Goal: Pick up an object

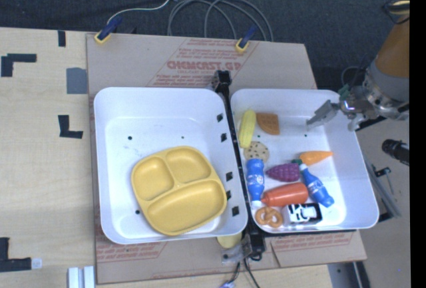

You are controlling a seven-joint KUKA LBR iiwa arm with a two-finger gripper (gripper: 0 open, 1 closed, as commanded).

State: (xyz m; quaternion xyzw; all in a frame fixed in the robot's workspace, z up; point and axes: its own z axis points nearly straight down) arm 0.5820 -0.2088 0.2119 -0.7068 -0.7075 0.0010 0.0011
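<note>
The right bin [293, 107] holds several toy foods in its front half. A yellow corn cob [247, 128] and an orange slice [268, 123] lie near the divider, with a speckled cookie [256, 150] below them. Further forward are a blue bottle [255, 177], purple grapes [285, 171], a carrot [315, 157], a second blue bottle [317, 188], a red sausage [285, 195], a pretzel [269, 216] and a black-and-white box [305, 213]. My gripper [342, 118] hangs over the bin's far right edge, open, with nothing between its fingers, apart from all of them.
The left bin [133, 120] holds a yellow divided plate [178, 189]. A black clip strip [229, 147] runs between the bins. Cables [213, 14] loop behind the brown board. A small yellow thing [228, 239] peeks out below the bins.
</note>
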